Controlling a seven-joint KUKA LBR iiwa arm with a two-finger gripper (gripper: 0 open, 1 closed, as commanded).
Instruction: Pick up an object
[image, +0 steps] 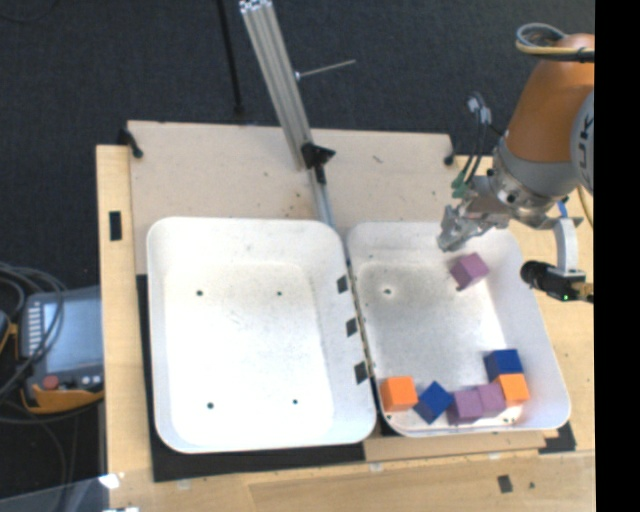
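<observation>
While the grey two-finger gripper hangs over the far edge of the right-hand shallow white bin, whether its tips are spread or pressed together I cannot tell, since they blur against the bin wall; nothing is visibly pinched between them. Just below and slightly right of the tips lies a small purple cube, tilted and apart from them, the nearest thing to grasp; much further toward the near rim sits a cluster: an orange cube, a blue cube, purple blocks, a second orange cube and a blue block. The left-hand white bin lies well off beyond. I judge this the approach step; next the gripper must shift over the purple cube, align to its tilt, and descend.
</observation>
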